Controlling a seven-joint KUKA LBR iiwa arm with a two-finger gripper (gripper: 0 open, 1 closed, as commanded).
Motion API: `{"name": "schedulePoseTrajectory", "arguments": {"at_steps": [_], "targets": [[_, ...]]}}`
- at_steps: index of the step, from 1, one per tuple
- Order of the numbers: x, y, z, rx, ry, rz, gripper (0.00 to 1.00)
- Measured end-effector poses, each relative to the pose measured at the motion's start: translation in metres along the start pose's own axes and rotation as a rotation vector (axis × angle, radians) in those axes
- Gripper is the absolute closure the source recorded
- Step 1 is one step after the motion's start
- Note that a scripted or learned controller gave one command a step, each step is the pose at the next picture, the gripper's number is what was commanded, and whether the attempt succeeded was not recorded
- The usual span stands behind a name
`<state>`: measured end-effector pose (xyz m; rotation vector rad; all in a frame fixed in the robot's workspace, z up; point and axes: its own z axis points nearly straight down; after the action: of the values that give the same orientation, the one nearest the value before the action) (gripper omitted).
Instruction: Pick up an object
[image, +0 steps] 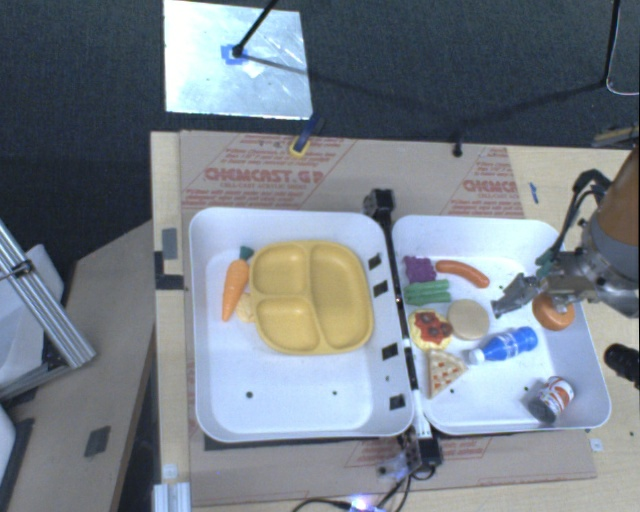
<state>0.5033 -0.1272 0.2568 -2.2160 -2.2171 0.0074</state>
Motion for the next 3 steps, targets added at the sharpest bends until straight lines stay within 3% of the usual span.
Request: {"name": "schedulePoseTrajectory", "arguments": {"at_steps": [1, 3], "targets": [[0.0, 0.002, -0.005, -0.01, -0.002, -0.002, 0.0], [0.008, 0.018, 0.108, -0.005, 0.0, -0.001, 0.0]]}}
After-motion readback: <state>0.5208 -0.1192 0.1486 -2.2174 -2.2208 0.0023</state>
